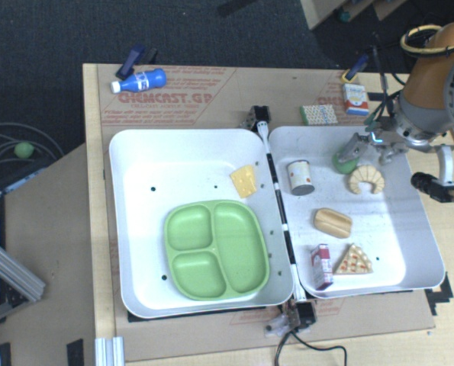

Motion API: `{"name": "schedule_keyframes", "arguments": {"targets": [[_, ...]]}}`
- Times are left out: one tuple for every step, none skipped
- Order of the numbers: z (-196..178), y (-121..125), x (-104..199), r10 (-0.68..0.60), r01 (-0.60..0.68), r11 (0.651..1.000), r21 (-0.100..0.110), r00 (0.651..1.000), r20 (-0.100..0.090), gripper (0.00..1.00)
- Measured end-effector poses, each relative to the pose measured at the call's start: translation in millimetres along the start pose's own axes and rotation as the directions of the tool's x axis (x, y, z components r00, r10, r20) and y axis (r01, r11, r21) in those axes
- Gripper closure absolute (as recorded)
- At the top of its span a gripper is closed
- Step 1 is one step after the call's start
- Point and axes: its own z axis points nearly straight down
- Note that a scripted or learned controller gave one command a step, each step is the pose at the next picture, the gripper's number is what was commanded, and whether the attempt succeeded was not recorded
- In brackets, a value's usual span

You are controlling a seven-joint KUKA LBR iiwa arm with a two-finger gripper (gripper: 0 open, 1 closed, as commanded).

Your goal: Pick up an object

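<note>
The arm enters at three o'clock and its gripper (362, 148) sits low over the far part of the right bin (410, 269), right at a green object (344, 160) that lies against its tip; whether the jaws are wide, narrow or closed on that green object I cannot tell. Just at five o'clock of the gripper lies a croissant (366, 179). At nine o'clock of the croissant stands a small can (300, 176). Nearer the bin's middle lies a bread roll (333, 221), and toward six o'clock a pizza slice (354, 261) lies beside a red can (321, 264). In the left bin (135, 227) a green divided plate (214, 248) fills the near half, with a cheese wedge (244, 180) at its one o'clock
</note>
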Motion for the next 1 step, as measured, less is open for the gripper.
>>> {"name": "schedule_keyframes", "arguments": {"targets": [[32.6,-2.8,53.3,0.000,0.000,1.000,-0.003,1.000,0.000,0.00]]}}
